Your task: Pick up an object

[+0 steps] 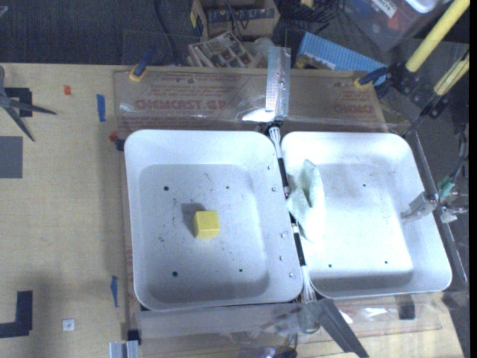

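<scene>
Gripper [434, 204] sits low at the right bin's [373, 259] far right rim, can't tell its state. One yellow cube [207, 224] mid left bin [149, 200], open floor all around. One pale crumpled wrapper [308, 194] hugs the right bin's left wall.

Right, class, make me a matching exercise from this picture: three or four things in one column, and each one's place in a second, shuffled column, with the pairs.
Things:
1. yellow block
2. pale crumpled object
3. blue clamp
4. gripper

Places:
A. at the right bin's right rim
B. on the left bin's floor
C. behind the bins, far right
D. at the right bin's left wall

Pairs: 1-B, 2-D, 3-C, 4-A
</scene>
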You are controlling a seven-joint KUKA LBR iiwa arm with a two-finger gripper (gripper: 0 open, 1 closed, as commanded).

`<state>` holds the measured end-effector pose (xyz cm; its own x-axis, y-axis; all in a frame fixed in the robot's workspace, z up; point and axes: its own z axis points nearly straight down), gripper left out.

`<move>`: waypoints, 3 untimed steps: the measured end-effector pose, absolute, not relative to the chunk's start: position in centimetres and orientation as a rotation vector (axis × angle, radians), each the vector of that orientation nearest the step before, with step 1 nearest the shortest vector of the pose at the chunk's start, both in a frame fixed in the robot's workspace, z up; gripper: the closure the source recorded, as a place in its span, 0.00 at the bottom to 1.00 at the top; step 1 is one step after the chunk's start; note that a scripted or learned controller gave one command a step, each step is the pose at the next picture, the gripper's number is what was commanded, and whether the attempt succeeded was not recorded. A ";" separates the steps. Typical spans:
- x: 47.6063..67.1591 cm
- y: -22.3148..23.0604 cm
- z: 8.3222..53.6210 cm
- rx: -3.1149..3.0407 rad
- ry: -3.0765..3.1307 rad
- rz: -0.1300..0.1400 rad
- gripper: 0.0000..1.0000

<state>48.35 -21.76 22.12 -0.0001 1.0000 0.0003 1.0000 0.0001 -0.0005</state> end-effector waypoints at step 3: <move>55.1 -18.1 18.1 -2.712 -1.588 0.001 1.00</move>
<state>55.11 -18.10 18.14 0.4896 0.8720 -0.0010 0.8720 -0.4896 0.0005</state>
